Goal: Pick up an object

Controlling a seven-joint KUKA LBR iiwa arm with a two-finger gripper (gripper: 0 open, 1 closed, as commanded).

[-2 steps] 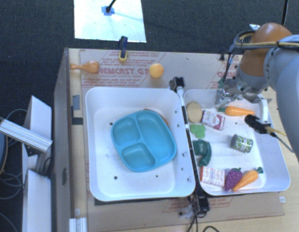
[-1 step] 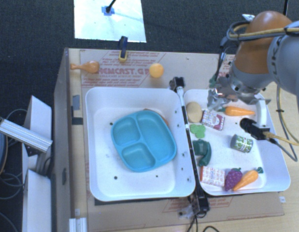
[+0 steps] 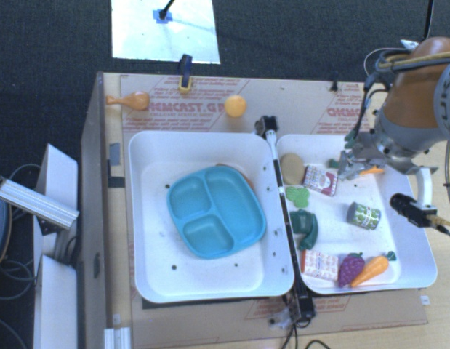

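Where the end effector [image 3: 350, 164] hovers, grip state unclear: perhaps a small orange piece [image 3: 371, 171].

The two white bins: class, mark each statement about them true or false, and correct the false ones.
1. The blue divided plate lies in the left bin. True.
2. The purple grapes lie next to the toy carrot. True.
3. The green can lies in the left bin. False: it lies in the right bin.
4. The yellow ball sits inside a bin. False: it rests on the cardboard behind the bins.
5. The gripper is over the left bin. False: it is over the right bin.
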